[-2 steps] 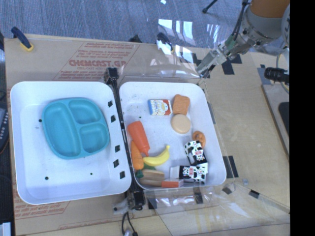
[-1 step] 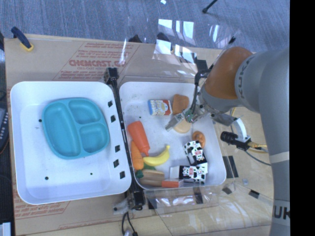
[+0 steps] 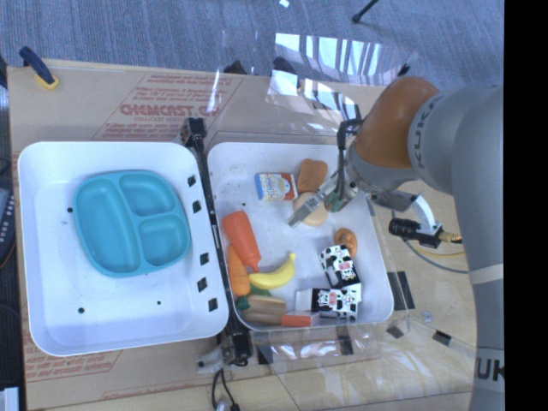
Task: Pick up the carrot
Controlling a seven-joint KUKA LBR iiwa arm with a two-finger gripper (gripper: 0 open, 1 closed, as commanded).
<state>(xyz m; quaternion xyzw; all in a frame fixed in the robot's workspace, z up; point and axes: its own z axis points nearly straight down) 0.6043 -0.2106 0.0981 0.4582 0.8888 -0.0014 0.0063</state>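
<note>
While the long orange plastic carrot lies at the right-hand white bin's left wall, we hover our gripper apart, fingers seemingly narrow and empty; the touching yellow banana may spoil a grasp.

In the right bin, open white floor is seen in its upper-left part and in a patch at the centre, between the carrot and the cow-patterned boxes. The carrot is hemmed in along the bin's left wall, with a second orange piece touching its lower end and the banana just beside it to the lower right. The lower edge of the bin is crowded by a bread-like piece and another cow-patterned box. The upper right of the bin is taken up by the gripper, the arm, a small carton and brown food items. In the left bin, the middle is occupied by a blue divided tray; bare floor is left around it.
</note>
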